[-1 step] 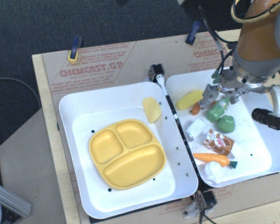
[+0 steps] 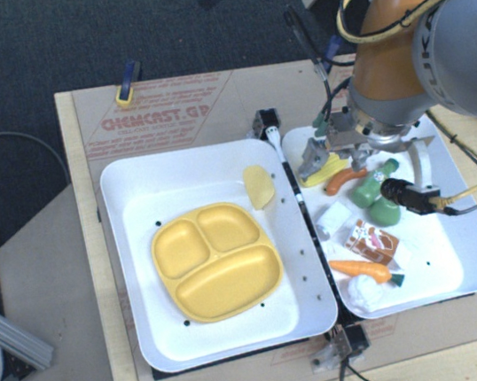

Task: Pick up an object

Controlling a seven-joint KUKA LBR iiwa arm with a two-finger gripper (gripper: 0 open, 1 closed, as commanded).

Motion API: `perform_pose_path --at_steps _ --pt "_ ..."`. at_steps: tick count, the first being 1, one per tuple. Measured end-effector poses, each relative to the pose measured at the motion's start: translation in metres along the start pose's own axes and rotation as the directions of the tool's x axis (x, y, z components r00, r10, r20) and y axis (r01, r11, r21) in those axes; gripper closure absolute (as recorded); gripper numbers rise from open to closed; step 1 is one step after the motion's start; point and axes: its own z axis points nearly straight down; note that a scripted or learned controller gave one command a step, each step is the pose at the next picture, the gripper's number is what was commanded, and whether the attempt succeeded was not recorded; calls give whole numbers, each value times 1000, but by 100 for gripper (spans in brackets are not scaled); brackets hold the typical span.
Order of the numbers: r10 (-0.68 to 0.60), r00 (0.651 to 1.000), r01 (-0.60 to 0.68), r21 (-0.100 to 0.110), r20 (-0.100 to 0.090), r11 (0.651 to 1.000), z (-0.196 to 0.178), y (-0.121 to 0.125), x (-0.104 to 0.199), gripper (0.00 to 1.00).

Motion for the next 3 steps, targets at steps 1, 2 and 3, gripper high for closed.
perform_pose_path --at_steps 1,2,3 --pt "6 1000 -6 -2 2 1000 -11 0 -4 100" --pt "2 1000 -2 12 -3 1000 1 -76 50 100" --pt "0 1000 0 -17 -3 1000 -166 -91 79 100"
